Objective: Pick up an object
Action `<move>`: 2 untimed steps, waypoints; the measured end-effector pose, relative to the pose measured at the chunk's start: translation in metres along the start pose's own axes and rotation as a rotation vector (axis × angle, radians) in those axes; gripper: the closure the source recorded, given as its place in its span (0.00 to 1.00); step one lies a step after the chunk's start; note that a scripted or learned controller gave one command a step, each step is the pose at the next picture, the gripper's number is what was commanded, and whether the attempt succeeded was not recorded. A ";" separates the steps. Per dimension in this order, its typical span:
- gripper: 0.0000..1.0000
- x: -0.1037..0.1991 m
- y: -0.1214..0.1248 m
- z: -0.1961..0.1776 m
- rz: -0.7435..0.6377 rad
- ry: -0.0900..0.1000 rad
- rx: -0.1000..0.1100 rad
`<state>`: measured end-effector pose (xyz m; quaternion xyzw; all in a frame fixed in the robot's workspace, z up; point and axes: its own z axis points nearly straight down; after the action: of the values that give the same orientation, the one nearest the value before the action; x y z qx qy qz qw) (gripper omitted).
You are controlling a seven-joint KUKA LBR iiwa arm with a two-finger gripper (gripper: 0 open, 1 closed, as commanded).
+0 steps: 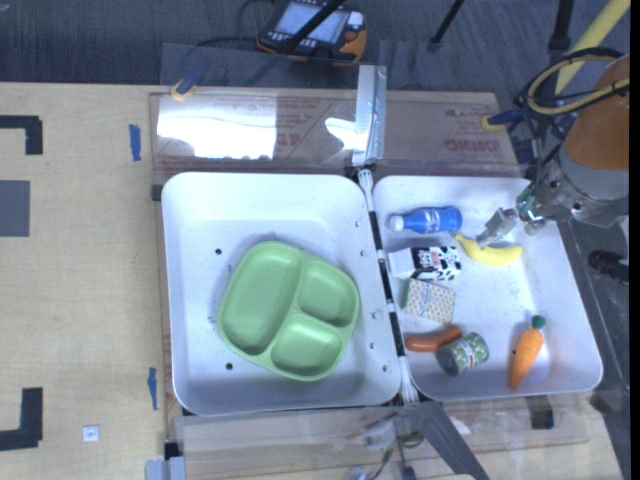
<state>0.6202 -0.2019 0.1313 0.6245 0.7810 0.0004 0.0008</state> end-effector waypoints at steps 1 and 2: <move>0.00 -0.016 0.010 0.044 -0.223 0.007 -0.007; 0.00 -0.003 -0.015 0.045 -0.175 0.002 -0.002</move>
<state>0.6059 -0.2081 0.0861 0.5540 0.8325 0.0015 0.0005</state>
